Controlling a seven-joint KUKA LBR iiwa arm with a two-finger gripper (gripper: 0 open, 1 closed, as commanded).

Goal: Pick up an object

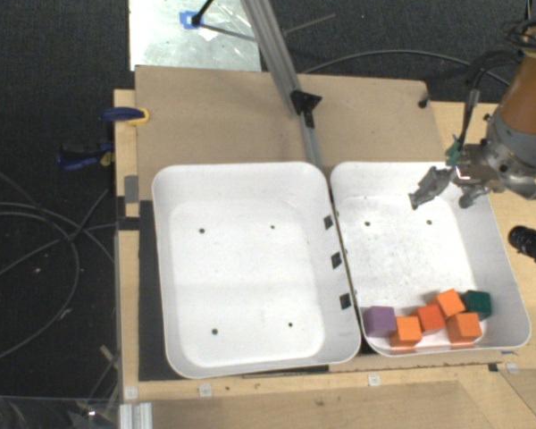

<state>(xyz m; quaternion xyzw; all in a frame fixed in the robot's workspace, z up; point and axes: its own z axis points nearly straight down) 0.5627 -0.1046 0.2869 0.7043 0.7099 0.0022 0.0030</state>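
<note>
Two shallow white bins are sitting side by side on the counter (214, 119). The left bin (174, 347) is showing bare white floor with a few small dark dots.

The right bin (509, 284) is holding a cluster of small blocks, all crowded into its near edge. A purple block (380, 319) is lying at the left end of the cluster. Just beside it an orange block (408, 330) is resting, touching or nearly touching a red-orange block (430, 316). Two more orange blocks are sitting further right, one higher (450, 302) and one lower (464, 327). A dark green block (478, 304) is tucked at the right end, against the higher orange one. The rest of that bin's floor is lying open.

The grey arm (527, 141) is reaching in from the right, its orange band (529, 105) showing above the wrist. The claw (442, 186) is hanging over the far part of the right bin, well apart from the block cluster. Two fingers are spreading apart, one (426, 189) pointing left and down, the other seemingly near the bin's far right side, though the view is poor there; the claw is looking fairly wide. Nothing is sitting between the fingers, and they are touching no block.
</note>
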